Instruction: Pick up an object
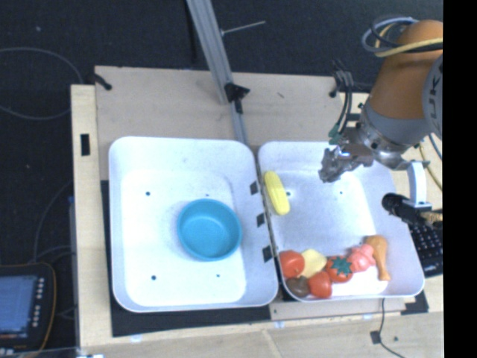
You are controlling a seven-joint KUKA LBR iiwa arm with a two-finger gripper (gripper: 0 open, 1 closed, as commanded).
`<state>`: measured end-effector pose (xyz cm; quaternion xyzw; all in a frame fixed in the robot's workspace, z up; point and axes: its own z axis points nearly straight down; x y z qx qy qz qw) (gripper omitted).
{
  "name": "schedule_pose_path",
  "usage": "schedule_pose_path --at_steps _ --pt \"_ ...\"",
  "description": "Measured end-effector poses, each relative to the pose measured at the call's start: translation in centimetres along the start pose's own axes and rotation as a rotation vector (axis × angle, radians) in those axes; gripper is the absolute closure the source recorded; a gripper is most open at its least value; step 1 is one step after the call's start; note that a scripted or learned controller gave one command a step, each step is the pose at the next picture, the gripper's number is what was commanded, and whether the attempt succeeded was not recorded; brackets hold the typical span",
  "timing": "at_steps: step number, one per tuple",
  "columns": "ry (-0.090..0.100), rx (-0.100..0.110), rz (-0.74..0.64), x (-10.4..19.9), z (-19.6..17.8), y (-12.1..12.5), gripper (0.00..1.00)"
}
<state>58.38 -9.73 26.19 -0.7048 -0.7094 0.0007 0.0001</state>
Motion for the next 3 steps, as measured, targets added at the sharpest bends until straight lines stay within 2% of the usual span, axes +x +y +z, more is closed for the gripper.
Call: schedule_pose_path --at_steps 2,3 --pt "0.000 -0.003 -0.002 11.0 0.1 4.2 1.00" --pt "0.001 -0.002 -0.002 15.7 -0.3 5.4 1.00"
